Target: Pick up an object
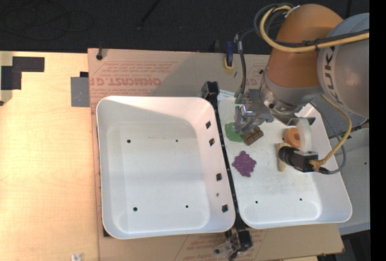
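the pale wooden desk (48,163) is carrying a brown cardboard sheet (139,76), and two white bins are sitting on that sheet side by side, touching along their inner edges. the grey and orange arm (301,55) is reaching in from the right and hanging over the far part of the right bin (283,205). the left bin (157,169) is lying beside it, away from the arm. the hand (246,124) is pointing down near the far left corner of the right bin, low over the things there; cannot tell whether it is wide or narrow, and nothing is showing as held. a purple lumpy object (244,163) is lying in the right bin, near its left wall, just in front of the hand. a green object (233,131) is lying right beside the hand, partly hidden by it. an orange object (292,135) is sitting further right in the same bin. a small brown block (254,135) is lying tilted right at the hand's tip; contact is unclear.
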